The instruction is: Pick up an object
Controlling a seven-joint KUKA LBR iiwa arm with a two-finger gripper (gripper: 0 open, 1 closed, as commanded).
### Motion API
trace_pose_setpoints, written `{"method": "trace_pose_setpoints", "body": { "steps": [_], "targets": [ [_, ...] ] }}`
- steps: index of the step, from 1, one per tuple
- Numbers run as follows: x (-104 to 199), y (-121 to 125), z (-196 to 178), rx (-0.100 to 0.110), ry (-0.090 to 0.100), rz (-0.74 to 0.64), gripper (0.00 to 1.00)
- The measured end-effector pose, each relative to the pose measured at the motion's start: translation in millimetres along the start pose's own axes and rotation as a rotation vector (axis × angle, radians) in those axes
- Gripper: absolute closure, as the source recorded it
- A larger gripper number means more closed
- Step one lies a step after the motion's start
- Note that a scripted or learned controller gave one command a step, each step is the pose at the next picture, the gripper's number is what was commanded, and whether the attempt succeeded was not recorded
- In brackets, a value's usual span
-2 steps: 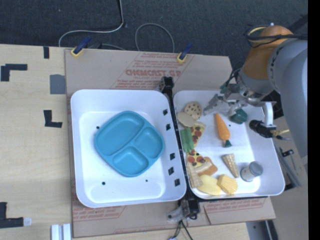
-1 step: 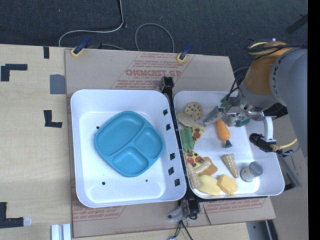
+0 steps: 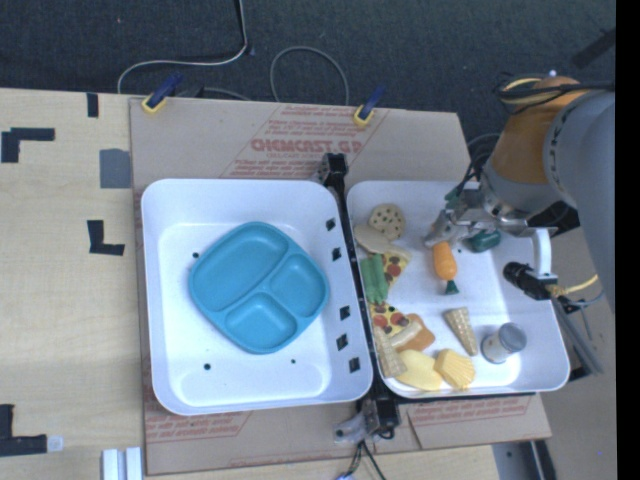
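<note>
Our claw hangs over the right bin, just above the toy carrot. We cannot tell its state. The blue plate lies in the left bin.

The pincer blurs against the bin, its fingers indistinct; the arm runs off the right edge.

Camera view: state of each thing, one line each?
Blue plate: flat in left bin, nothing on it.
Carrot: lying in right bin, just below the end effector.
Cookie: flat, near divider.
Pizza slice: flat.
Cone: on its side.
Grey cup: tipped.
</note>
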State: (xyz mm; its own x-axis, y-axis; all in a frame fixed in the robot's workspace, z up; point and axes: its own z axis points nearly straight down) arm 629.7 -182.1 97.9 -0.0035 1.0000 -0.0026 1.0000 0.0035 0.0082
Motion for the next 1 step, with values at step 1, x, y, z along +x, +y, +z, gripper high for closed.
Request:
{"method": "trace_pose_setpoints", "body": {
  "steps": [1],
  "targets": [
    [116.5, -34.3, -92.9, 0.002, 0.008, -0.009, 1.0]
  ]
}}
